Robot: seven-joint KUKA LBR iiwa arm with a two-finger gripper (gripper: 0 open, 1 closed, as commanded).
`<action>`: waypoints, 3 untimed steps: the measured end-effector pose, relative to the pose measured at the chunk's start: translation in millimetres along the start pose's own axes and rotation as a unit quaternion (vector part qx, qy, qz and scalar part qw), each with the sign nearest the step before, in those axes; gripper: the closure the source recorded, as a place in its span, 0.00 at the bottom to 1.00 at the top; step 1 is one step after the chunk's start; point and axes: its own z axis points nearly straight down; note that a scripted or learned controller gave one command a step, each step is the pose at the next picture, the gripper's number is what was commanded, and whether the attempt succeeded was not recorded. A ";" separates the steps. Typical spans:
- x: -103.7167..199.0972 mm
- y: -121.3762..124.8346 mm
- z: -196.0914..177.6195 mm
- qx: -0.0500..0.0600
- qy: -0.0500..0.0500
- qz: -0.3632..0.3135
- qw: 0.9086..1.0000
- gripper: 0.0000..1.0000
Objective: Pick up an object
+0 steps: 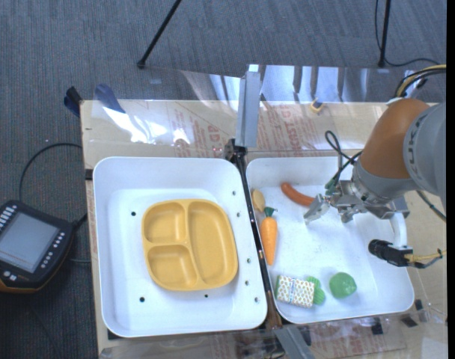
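Seen from above: two-finger metal gripper [317, 208] hanging low over the right shallow white bin [403, 290], fingers spread, pinching nothing. Just beside it, an orange-red sausage-shaped toy [297, 194]; further left an orange plastic carrot [269, 238], near the front a round green ball [343, 284]. Nothing lifted yet; closing and raising still left.

My one camera sits fixed above the bench [175, 129], looking down at a slant, far enough to take in both bins: one at 8 o'clock [115, 200], the other at 4 o'clock [377, 290].
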 end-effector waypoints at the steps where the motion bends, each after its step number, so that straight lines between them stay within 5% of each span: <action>1: 47.0 43.7 0.1 -0.001 0.001 0.017 1.000 0.00; 2: 46.2 42.6 -8.9 0.003 0.001 0.016 1.000 1.00; 3: 46.2 42.5 -8.5 0.003 0.001 0.016 1.000 0.00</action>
